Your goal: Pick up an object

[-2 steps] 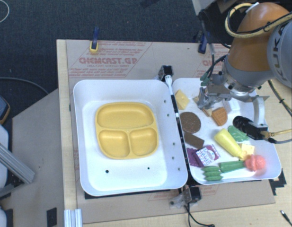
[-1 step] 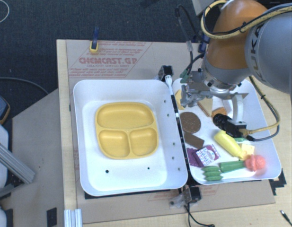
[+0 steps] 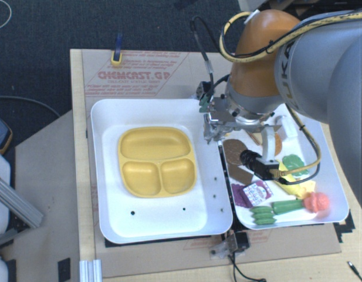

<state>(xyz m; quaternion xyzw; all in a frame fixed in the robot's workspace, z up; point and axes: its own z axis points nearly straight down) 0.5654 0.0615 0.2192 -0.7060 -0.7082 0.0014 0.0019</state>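
Arm [image 3: 298, 57] reaches in over the right bin [image 3: 339, 207], its gripper [image 3: 227, 125] low at that bin's upper left corner, close to the wall shared with the left bin [image 3: 101, 157]. Jaw state: cannot tell. Right bin holds a brown piece [image 3: 234, 151] just below the gripper, a purple packet [image 3: 254, 192], green pods [image 3: 264, 215], a green stick [image 3: 287, 205], a yellow piece [image 3: 301, 187] and a pink ball [image 3: 317, 202] near its lower right corner. Left bin holds a yellow divided plate [image 3: 157, 160] at its middle.
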